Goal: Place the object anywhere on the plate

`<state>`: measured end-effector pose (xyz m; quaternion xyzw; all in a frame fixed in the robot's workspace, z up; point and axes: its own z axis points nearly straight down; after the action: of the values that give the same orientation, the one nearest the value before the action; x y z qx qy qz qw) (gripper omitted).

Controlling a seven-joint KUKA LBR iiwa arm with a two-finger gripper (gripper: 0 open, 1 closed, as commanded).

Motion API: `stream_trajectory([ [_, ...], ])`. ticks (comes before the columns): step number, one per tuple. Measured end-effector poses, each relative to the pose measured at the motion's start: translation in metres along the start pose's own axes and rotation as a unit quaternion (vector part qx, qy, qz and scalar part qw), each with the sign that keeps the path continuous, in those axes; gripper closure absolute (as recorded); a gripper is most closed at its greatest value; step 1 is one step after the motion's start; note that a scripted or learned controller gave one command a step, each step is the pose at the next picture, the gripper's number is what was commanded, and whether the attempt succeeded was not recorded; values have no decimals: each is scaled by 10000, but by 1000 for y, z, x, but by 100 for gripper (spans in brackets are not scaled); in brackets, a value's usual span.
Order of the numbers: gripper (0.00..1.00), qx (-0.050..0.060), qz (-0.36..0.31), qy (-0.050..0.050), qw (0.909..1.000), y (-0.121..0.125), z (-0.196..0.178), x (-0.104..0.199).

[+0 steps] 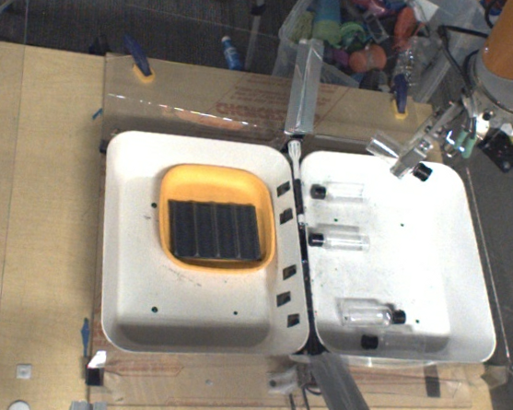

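A: What do the jaws hold?

B: The gripper [409, 159] pinches a clear vial [400, 156] with a black cap, lifted over the right bin's [471, 272] far edge, tilted.

A: Why so high?

B: Probably to clear the divider [291, 241] on the way left.

A: And the target?

B: The orange plate [218, 182] sits in the left bin [120, 257], with a dark ridged block [214, 229] on it. Three more vials [369, 311] lie in the right bin.

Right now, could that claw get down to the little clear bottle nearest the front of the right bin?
Probably yes. The claw hangs over the right bin's far edge, and the bottle lies alone on the floor near the front, with nothing lying over it or between them.
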<state>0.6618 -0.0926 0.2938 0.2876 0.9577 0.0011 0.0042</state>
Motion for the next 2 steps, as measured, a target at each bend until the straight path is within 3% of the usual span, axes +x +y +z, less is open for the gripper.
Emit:
stream_trajectory([
  [1,100,0,-986,7,9951,10,-4,9],
  [2,100,-5,-1107,-4,9939,5,-10,6],
])
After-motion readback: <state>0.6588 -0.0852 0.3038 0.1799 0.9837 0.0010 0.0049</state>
